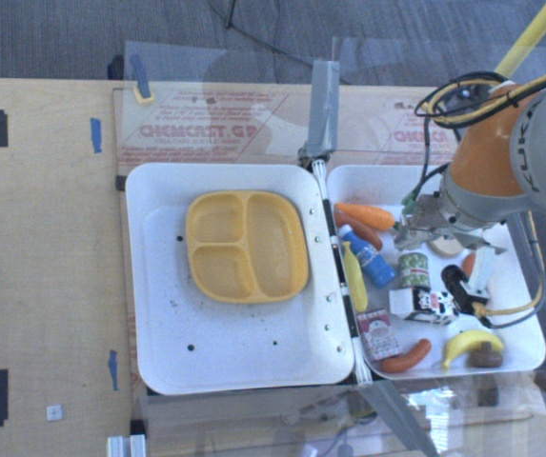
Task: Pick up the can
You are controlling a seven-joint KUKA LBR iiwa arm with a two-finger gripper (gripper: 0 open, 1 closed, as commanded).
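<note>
Two white bins (158, 350), one yellow plate (247, 247), one can (413, 270), one carrot (368, 216), one banana (465, 344)

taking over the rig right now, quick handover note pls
Gripper: low in the right bin, right above the can; whether it is open or shut cannot be told.
Can: upright in the right bin, between the blue bottle and a black-and-white carton, not lifted.
Left bin: holds the yellow divided plate.
Done: approach. Left: grasp and lift the can.

Can (413, 270): small, green label, silver top; upright; right bin (530, 350), mid-area, beside blue bottle (369, 261).
</note>
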